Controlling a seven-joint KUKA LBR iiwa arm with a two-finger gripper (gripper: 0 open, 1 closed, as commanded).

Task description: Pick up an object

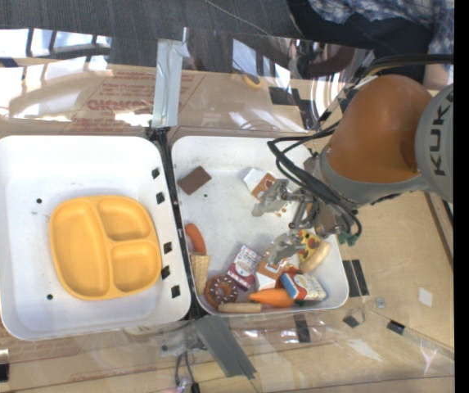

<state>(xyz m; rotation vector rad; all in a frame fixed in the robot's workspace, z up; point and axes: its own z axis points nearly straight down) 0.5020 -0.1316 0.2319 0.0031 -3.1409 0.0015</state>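
- We found the gripper (281, 223) low over the right bin (218, 158), its metal fingers (268, 199) spread apart; nothing sat between them that we could make out, so it looked open and holding nothing.
- Behind it the arm (377, 133) came in from the right, grey with its broad orange band, black cables looping across the wrist.
- Just under the gripper we saw a small carton with a brown face (261, 185) lying flat on the bin floor, near the upper finger.
- By the lower finger lay a yellowish toy with coloured spots (314, 252); whether it touched the finger, we could not tell.
- Further towards the bin's near wall we noted a heap of toy food: a white and red packet (244, 262), a chocolate doughnut (220, 289), a carrot (272, 298), a small red and white box (308, 286).
- Along the bin's left side sat a brown square (194, 179), an orange sausage (195, 238) and a waffle cone (200, 268).
- Over in the left bin (21, 166) we saw a yellow divided plate (103, 246) lying flat, well apart from the gripper.
- Both bins stood on the tabletop (398, 301), side by side and touching.
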